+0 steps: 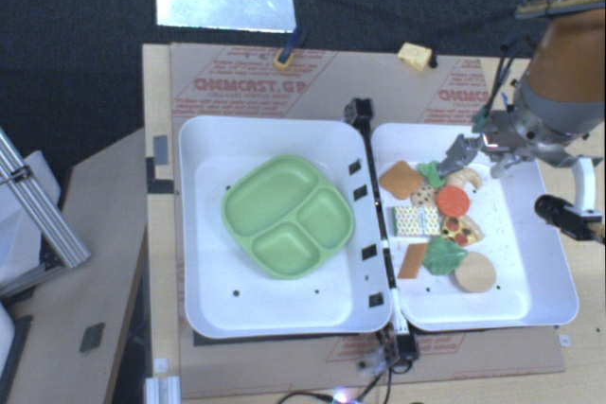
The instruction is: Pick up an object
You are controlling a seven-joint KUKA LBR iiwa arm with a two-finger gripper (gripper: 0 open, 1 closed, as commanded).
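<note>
My jaws hang over the far side of the right bin (544,303); I cannot tell how wide. The red tomato slice (453,201) lies just below-left

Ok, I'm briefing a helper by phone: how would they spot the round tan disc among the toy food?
Look in the right-hand white bin, at the pile of toy food. The tan disc lies at the pile's near right corner, just right of a green leafy piece; it is plain, flat and round.

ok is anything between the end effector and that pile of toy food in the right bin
Nothing visible. The end effector hangs right over the top edge of the toy food pile in the right bin, with no other thing between them.
</note>
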